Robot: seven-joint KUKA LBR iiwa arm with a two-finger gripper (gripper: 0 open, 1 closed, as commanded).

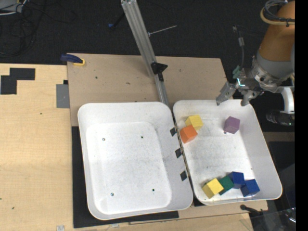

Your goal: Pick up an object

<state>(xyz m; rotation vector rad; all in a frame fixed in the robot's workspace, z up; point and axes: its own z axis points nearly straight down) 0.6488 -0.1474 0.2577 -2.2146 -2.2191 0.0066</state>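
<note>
Two white bins (91,114) on tan bench (29,138), dark surroundings.

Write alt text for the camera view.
The gripper hangs open over the right bin's far rim, holding nothing. That bin holds a purple cube, yellow and orange cubes together, and a yellow-green-blue cluster near the front.

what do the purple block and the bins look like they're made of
Purple block: probably painted wood or hard plastic, with a matte face and crisp edges. Right bin and left bin: likely thin moulded plastic, white, faintly speckled, with rounded rims.
</note>
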